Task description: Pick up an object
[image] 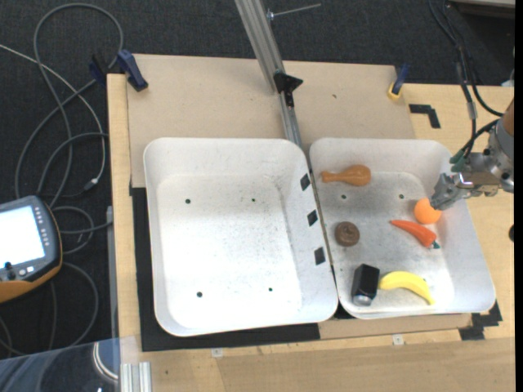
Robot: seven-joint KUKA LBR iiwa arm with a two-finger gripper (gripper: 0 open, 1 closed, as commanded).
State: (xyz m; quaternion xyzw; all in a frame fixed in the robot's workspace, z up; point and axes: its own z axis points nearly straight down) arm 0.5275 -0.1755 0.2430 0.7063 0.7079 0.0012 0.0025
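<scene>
Camera view: jaws, state unclear, over the right bin on the bench; cables on dark floor.

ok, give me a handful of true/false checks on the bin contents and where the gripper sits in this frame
1. All the objects lie in the right bin. True.
2. The banana lies at the far end of its bin, next to the chicken drumstick. False: the banana lies at the near end beside the black block; the drumstick is at the far end.
3. The gripper is over the right bin's right side, close to the orange ball. True.
4. The carrot lies in the left bin. False: it lies in the right bin, just below the orange ball.
5. The brown round piece is stacked on the black block. False: they lie apart.
</scene>
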